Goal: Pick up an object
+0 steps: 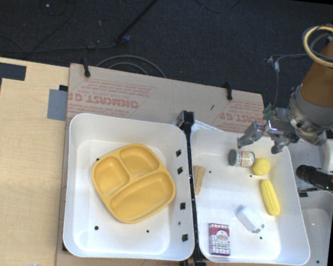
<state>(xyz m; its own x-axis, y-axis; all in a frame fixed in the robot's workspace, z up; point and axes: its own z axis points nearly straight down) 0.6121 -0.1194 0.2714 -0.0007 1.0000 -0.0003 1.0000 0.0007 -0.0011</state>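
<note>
pick not yet made: nothing was between the fingers of the pincer (264, 138), which stood spread and released above the right bin (297, 248).
the small jar (241, 158) lay just below the pincer, the yellow ball (261, 167) beside it, the corn cob (270, 197) further down. the bin's far rim ran close behind the pincer; open floor lay toward the red box (219, 239).

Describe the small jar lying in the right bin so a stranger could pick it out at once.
Look in the right bin, the one without the yellow divided plate. Near its far edge, just below the gripper, the small jar lies on its side. Unlike the round lemon next to it and the corn cob, it is a short cylinder with a dark lid.
</note>
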